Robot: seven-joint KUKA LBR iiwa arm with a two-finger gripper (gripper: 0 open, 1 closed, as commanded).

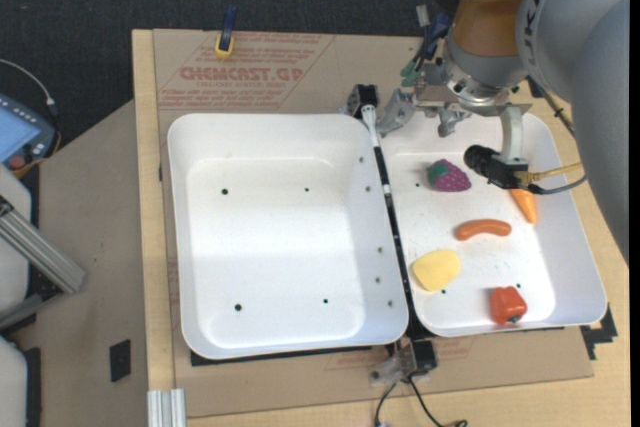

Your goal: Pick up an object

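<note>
The right bin (570, 245) holds a purple bunch of grapes (450, 177), an orange carrot (524, 205), an orange-red sausage (483, 230), a pale yellow rounded piece (436, 269) and a red pepper (507, 305). My gripper (420, 115) hangs over the bin's back left corner, just beyond the grapes. Its two fingers (447, 122) stand apart, open, with nothing between them. The grapes lie closest to it, a little toward the front and right.
The left bin (185, 215) sits beside the right one, and a black divider strip (385, 205) runs between them. Both rest on a cardboard sheet (250, 65) with a small blue and yellow clip (227, 35) at its back edge.
</note>
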